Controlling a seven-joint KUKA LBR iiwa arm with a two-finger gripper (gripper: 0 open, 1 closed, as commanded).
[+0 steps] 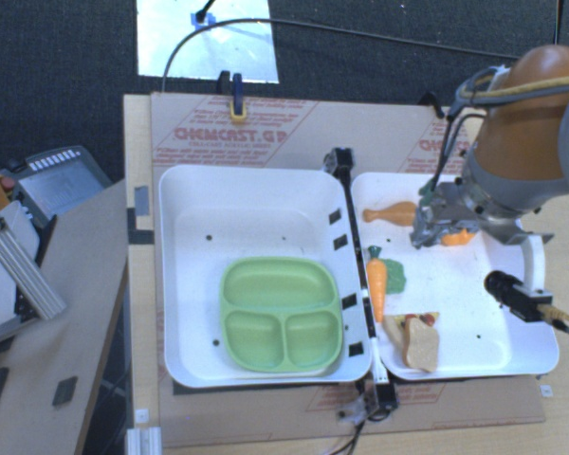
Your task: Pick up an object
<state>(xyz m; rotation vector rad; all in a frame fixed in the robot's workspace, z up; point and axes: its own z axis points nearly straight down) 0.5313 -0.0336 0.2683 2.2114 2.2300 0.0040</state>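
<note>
A divided plate (283, 313) lies in the left bin (185, 207); carrot (376, 287) and sandwich (418, 339) in the right bin (541, 344)

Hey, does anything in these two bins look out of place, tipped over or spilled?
Nothing stands out. The green three-compartment plate lies flat in the left white bin. The orange toy carrot, tan toy drumstick and toy sandwich slice lie loose, apart from one another, in the right white bin.
</note>
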